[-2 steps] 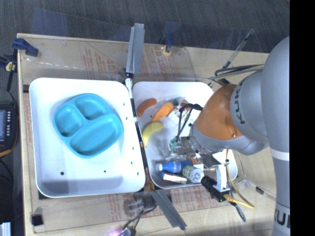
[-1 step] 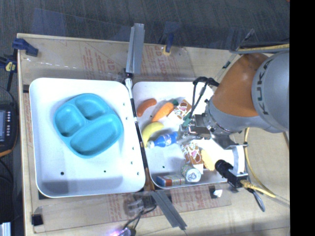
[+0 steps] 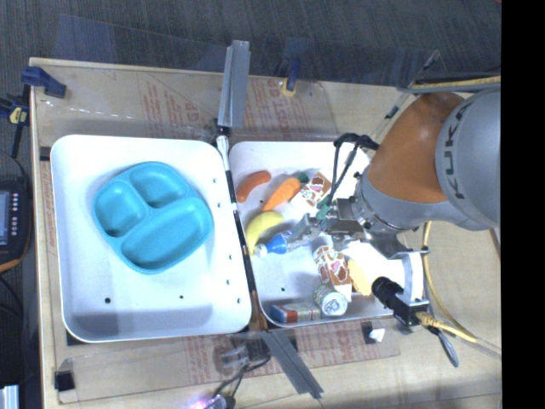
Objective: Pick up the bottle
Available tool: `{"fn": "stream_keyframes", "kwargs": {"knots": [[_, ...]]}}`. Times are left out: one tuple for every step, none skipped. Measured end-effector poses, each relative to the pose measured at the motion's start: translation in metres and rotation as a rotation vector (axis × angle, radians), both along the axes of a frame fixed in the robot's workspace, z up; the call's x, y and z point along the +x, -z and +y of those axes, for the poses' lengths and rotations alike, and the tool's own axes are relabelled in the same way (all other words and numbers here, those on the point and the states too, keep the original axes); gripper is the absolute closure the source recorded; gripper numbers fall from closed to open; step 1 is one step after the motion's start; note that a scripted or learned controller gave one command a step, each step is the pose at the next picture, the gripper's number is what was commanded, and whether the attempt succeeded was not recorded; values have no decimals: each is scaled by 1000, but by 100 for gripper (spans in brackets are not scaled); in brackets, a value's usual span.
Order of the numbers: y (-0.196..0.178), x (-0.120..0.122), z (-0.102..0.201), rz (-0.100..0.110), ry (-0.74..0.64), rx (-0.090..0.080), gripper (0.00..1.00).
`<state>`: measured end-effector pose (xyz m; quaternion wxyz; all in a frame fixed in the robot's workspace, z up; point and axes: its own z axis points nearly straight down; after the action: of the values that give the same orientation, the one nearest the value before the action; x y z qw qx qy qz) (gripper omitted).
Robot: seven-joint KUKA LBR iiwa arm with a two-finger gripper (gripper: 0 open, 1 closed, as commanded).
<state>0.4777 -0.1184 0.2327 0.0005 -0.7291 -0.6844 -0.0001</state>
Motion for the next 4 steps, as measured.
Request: {"fn": "stream_keyframes", "kwargs": {"knots": [[121,61,-9,-7,28,-2,0],[109,64,-11,-14,25,-5,100],[-13,93,2,1,-92,0,100],[-13,93,2,2,-92,0,0]]}}
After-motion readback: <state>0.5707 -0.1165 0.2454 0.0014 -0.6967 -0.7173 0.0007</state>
